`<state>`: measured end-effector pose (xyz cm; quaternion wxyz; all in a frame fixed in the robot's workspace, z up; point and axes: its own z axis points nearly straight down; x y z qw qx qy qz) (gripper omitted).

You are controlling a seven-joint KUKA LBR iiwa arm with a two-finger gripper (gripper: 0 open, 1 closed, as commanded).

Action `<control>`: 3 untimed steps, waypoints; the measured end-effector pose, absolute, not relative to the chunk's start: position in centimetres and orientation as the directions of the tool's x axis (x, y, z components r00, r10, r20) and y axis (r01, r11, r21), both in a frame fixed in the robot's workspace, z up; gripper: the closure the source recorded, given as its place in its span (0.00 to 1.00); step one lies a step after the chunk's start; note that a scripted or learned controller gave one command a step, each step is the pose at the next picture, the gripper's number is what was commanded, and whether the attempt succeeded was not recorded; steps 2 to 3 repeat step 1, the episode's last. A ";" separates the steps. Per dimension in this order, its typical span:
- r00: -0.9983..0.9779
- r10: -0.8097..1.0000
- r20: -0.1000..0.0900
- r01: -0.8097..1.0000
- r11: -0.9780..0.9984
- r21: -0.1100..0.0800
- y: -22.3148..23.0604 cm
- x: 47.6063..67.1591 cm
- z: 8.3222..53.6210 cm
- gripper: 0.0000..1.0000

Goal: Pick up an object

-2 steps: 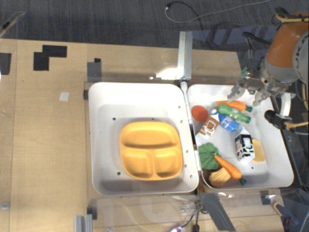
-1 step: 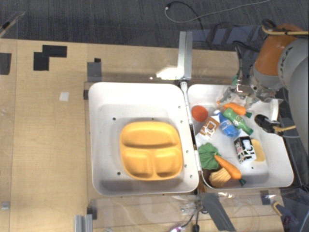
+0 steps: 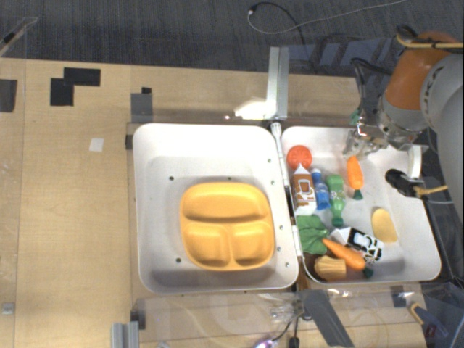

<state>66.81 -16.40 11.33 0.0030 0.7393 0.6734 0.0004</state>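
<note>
Nearest edge of the right bin (image 3: 428,267) has a tan block (image 3: 330,268), with a carrot (image 3: 344,253) and a black-and-white toy (image 3: 365,243) jammed beside it. A bottle (image 3: 304,188) and red ball (image 3: 299,155) hug the left wall. The gripper (image 3: 360,143) hangs at the far side above another carrot (image 3: 354,172); can't tell how wide the fingers are. A yellow tray (image 3: 226,223) sits in the left bin (image 3: 156,158).

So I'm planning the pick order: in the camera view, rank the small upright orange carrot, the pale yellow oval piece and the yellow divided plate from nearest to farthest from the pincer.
1. Small upright orange carrot, just below the pincer.
2. Pale yellow oval piece, lower in the right bin.
3. Yellow divided plate, in the left bin.
</note>
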 end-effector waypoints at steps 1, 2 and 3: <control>0.021 1.000 0.000 1.000 -0.021 0.007 -8.4 67.1 20.1 1.00; 0.021 1.000 0.000 1.000 -0.021 0.007 -8.4 67.1 20.1 1.00; 0.021 1.000 0.000 1.000 -0.021 0.007 -8.4 67.1 20.1 1.00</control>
